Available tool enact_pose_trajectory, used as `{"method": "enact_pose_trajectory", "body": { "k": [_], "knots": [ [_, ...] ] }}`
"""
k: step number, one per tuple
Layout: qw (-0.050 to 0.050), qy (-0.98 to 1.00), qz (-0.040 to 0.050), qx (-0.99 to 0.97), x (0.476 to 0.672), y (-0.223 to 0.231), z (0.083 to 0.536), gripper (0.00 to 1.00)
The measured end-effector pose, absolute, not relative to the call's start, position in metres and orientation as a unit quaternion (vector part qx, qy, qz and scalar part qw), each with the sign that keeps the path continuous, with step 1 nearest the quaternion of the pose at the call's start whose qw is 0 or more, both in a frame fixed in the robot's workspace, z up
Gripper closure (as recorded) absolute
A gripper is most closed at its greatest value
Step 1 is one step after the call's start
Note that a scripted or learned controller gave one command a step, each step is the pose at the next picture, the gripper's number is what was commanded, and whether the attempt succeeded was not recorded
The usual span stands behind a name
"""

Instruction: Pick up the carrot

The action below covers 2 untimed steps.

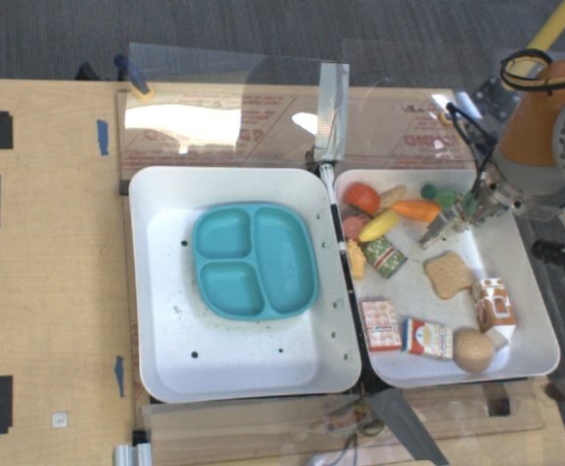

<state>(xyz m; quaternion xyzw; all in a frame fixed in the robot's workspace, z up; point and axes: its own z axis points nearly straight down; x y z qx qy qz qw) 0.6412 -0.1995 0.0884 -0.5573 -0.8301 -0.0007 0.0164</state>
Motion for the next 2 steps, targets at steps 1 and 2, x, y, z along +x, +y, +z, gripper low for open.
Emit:
{"method": "enact_pose_trajectory", "body": {
  "k": [1, 2],
  "knots": [
    [0.012, -0.811, 0.0159, -0.584, 0.656, -0.167, 0.087, 0.0],
    [0.008, -0.773, 0.0156, -0.634, 0.657, -0.152, 0.087, 0.0]
  ]
}}
